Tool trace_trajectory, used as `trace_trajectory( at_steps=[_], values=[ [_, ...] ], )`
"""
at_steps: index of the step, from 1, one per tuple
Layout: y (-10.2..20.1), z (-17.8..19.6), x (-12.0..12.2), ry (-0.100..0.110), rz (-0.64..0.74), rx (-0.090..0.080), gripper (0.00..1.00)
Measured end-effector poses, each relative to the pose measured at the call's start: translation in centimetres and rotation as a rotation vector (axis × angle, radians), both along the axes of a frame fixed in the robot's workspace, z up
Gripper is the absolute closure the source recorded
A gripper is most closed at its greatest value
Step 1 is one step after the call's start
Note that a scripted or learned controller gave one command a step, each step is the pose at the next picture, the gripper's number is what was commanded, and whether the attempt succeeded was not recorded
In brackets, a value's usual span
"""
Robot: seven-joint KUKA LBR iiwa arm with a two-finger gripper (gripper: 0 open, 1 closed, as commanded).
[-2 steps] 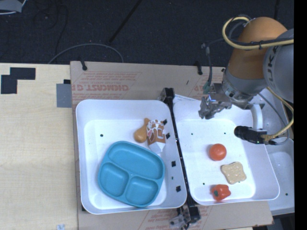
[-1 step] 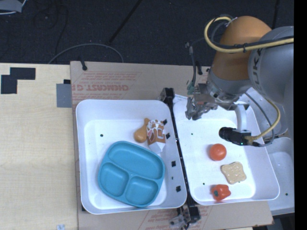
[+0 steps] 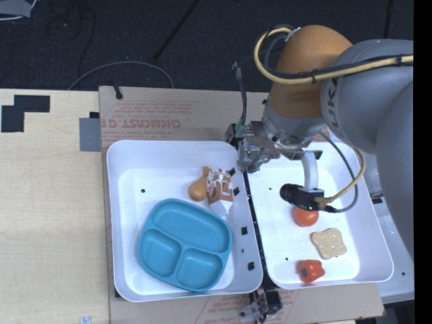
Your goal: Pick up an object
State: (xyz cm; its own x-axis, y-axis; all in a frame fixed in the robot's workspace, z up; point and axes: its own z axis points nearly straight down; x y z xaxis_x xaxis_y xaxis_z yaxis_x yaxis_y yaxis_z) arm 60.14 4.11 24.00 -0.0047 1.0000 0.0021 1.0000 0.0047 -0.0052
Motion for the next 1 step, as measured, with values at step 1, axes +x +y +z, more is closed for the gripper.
trace_trajectory(
  at_steps=[1],
  values=[
    [5.47, 0.39, 0.85, -0.003, 0.0, -0.001, 1.0]
  ],
)
